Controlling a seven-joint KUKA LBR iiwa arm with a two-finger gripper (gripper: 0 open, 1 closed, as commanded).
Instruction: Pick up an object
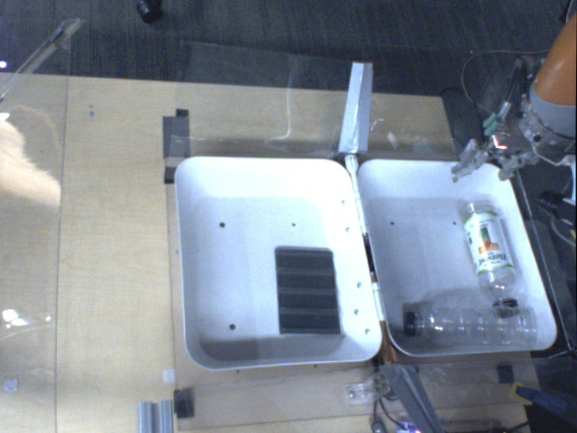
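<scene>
In the right bin: two candidates are waiting, and nothing has been lifted yet.
Gripper: the gripper (478, 158) is up at the far right corner of the right bin (410, 197), over its rim, with the orange-banded arm (552, 88) behind it at the frame's edge.
Fingers: too small and cluttered with wrist hardware to read, so I cannot tell how far apart they stand; nothing shows between them.
Small bottle: the labelled bottle (489, 249) lies on its side near the bin's right wall, label up, well apart from the gripper.
Clear bottle: a transparent plastic bottle (473, 323) lies along the near wall, dark cap toward the left, and its right end sits just beside the small bottle's lower end.
Left bin: the left bin (225, 206) holds a dark ribbed block (307, 290), flat on the floor toward the near side.
Progress: by my reading, barely begun; no object chosen or touched.
Left to do: travel over a target, descend, close, lift. The whole pick is ahead.
</scene>
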